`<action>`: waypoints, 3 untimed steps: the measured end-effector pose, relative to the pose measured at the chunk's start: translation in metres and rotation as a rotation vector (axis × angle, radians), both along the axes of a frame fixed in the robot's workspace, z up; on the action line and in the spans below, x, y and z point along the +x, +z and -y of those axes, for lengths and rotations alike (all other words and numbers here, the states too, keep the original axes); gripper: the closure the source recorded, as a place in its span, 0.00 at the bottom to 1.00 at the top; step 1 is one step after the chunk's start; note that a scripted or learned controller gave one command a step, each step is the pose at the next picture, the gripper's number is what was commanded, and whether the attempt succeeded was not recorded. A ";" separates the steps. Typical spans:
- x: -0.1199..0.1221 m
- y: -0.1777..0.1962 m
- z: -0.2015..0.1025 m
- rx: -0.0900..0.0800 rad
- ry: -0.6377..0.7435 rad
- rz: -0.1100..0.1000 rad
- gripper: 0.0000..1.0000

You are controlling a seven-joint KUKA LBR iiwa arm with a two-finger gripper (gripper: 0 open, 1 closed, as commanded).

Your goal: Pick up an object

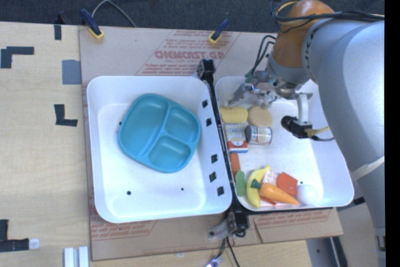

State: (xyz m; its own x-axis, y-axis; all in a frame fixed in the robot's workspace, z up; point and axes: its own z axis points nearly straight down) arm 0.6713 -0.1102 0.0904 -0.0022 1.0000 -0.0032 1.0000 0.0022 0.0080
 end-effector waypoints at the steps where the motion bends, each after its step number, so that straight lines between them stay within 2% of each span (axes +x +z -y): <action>1: 0.001 0.001 -0.013 -0.005 -0.001 0.007 0.00; 3: 0.001 0.001 -0.012 -0.004 0.000 0.006 0.00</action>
State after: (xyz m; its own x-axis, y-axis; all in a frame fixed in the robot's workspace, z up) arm 0.6724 -0.0985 0.0916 -0.0018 1.0000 -0.0069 0.9999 0.0019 0.0142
